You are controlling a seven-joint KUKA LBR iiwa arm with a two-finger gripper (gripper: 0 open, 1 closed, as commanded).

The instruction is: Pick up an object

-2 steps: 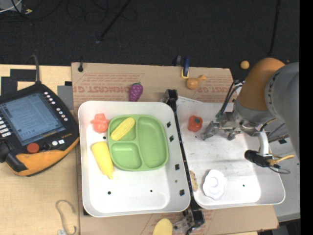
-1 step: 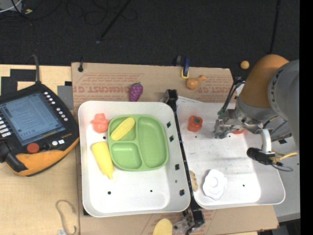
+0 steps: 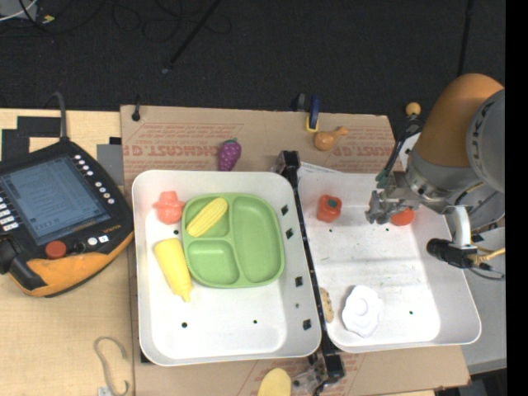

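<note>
**Camera view: gripper low over the right bin, beside a small orange-red object**

Camera view, looking down at a slant on the surface (image 3: 74, 337), a pale wooden bench with a sheet of printed cardboard (image 3: 264, 134) under two shallow white bins. Behind it the room is dark, with cables trailing across a black backdrop.

The arm (image 3: 462, 134), grey with an orange band, reaches in from the right and bends down toward the far part of the right bin (image 3: 450, 324). The left bin (image 3: 214, 324) carries a green divided plate (image 3: 247, 246), with a toy corn cob (image 3: 205, 216) in its upper-left compartment, a yellow toy (image 3: 173, 268) just beside the plate's left edge, and a pink toy (image 3: 167, 207) near the bin's far-left corner. A teach pendant (image 3: 54, 209) lies on the surface, well apart to the left.

The gripper (image 3: 381, 213) hangs low in the right bin, its tip touching or just beside a small orange-red object (image 3: 403, 216), the likely target, judging by that closeness. Whether the fingers are spread or pressed together cannot be told, and no object is seen between them. A red toy with a green top (image 3: 329, 209) stands near, to the left; a white crumpled object (image 3: 362, 311) rests toward the bin's near edge. A purple toy (image 3: 229, 153) and an orange-yellow toy (image 3: 327, 139) lie on the cardboard beyond the bins, out of play.
</note>
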